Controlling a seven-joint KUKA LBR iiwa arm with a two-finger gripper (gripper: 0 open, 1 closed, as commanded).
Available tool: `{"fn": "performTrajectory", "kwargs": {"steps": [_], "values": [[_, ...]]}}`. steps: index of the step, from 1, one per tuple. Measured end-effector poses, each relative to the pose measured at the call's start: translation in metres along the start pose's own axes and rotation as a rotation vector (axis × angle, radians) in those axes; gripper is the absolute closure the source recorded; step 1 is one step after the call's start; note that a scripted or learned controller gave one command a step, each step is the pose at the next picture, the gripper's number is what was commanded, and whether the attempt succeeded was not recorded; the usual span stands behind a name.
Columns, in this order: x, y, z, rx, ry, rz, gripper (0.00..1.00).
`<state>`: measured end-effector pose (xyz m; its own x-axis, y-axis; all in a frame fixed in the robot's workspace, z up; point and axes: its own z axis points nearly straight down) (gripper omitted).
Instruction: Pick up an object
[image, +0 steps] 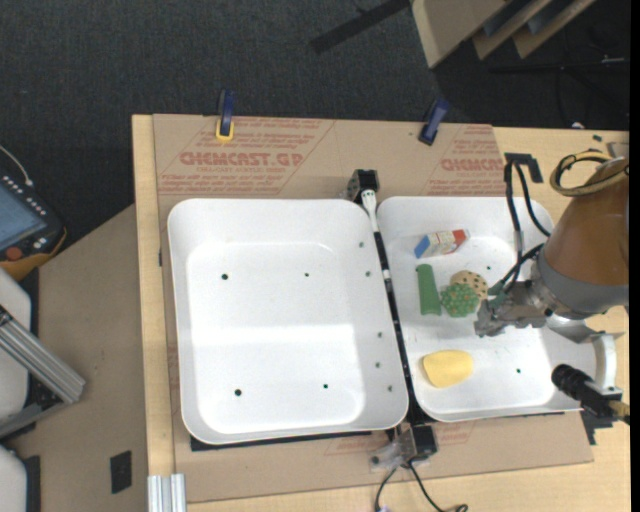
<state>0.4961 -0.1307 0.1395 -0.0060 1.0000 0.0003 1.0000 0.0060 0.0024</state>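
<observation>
1. We start at the left bin (270, 310); its white floor shows a few dark dots and offers us nothing to grasp.
2. Moving right across the divider, the right bin (520, 390) holds all the candidates. Near its back lies a small red, white and blue piece (441, 242).
3. Below that, a green bar (428, 290) lies lengthwise, and just beside it on the right sits a green bumpy ball (459, 299) touching a tan speckled ball (468, 283).
4. Toward the front of the same bin a yellow lump (447, 367) rests well apart from the rest.
5. The gripper (492, 318) hangs low just right of the green bumpy ball, reaching in from the right. We cannot tell how its jaws stand, and we see nothing caught in it.
6. We judge the green bumpy ball the likeliest target. To do this well, we should centre over it before closing, since the tan speckled ball and the green bar crowd it and could get nudged or pinched along with it.
7. A round, knobbly thing may squirt out sideways, so we should close slowly and lift straight.
</observation>
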Motion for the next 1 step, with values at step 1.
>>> {"fn": "performTrajectory", "kwargs": {"steps": [1], "values": [[0.0618,0.0402,-0.0615,-0.004,-0.001,0.001,1.0]]}}
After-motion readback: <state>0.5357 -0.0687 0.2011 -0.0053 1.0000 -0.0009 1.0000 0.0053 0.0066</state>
